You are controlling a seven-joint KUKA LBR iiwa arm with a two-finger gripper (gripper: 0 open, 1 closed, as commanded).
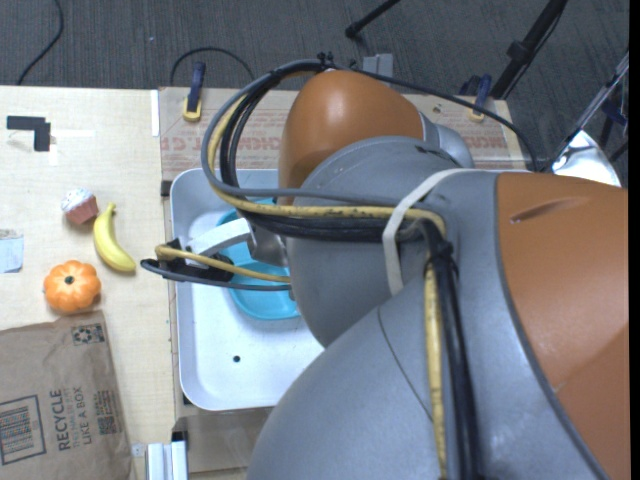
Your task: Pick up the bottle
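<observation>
My grey and orange arm [420,268] covers most of the view and hides most of the white bin [215,368] beneath it. A light blue thing [268,296] lies in the bin's upper middle, half hidden under the wrist. Its shape is too covered to tell whether it is the bottle. My gripper [262,253] hangs directly over that blue thing, low in the bin, with its tips hidden by the wrist.
Left of the bin, on a pale board, lie a yellow banana [112,240], a small orange pumpkin [72,286] and a toy cupcake [80,206]. A brown paper bag [55,403] sits at the front left. A black block [30,128] is at the far left.
</observation>
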